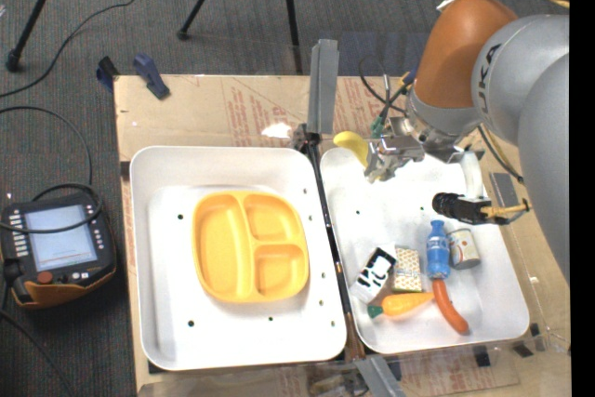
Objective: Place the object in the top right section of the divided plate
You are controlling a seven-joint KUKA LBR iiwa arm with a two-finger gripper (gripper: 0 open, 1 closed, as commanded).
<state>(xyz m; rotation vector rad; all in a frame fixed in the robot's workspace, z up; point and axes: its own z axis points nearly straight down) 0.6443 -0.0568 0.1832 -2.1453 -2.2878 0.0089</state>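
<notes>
We see the claw [382,165] hanging just beside a yellow rounded object [349,144] in the right white bin [507,293]; its opening we cannot tell. The yellow divided plate [249,245] lies in the left bin [153,293].

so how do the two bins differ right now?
The left bin bears one thing, a yellow divided plate, lying flat. The right bin bears a scatter of small items, among them a toy carrot and a blue bottle, with the gripper over its far end. Both are shallow and white.
</notes>
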